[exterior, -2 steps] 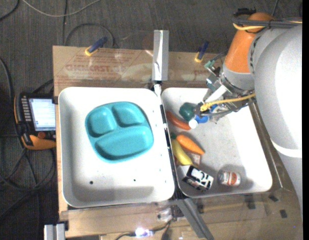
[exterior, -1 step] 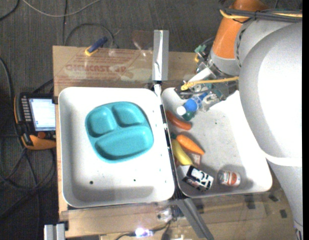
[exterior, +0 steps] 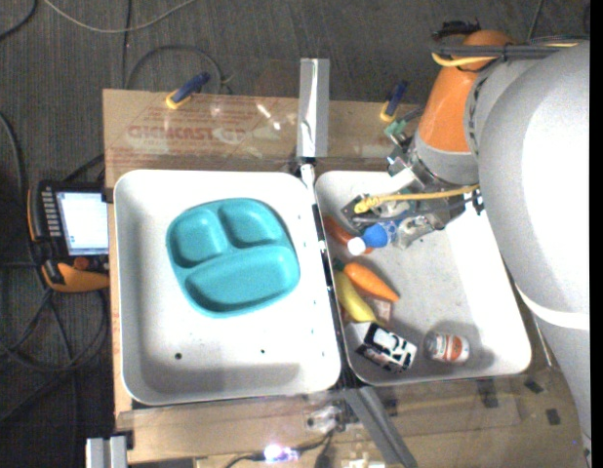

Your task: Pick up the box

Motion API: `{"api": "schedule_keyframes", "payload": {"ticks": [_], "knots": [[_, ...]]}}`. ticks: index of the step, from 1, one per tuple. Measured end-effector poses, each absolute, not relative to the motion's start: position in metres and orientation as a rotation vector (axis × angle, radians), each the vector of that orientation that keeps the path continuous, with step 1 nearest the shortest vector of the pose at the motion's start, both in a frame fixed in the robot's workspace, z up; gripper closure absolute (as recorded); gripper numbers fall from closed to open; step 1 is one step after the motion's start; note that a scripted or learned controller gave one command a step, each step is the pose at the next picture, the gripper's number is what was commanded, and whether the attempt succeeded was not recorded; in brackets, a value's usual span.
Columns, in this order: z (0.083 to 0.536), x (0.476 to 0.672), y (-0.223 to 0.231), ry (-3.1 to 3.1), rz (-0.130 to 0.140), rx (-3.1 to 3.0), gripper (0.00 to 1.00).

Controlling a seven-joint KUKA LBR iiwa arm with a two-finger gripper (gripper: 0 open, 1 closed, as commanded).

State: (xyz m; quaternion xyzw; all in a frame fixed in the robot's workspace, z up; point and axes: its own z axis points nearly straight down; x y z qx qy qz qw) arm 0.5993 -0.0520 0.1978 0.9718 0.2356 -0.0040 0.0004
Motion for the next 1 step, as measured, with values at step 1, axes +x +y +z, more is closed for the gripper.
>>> {"api": "schedule_keyframes", "payload": {"ticks": [1], "knots": [[0.2128, 0.6153, -0.0311, 0.686, -0.011, 3.068, 1.0]]}}
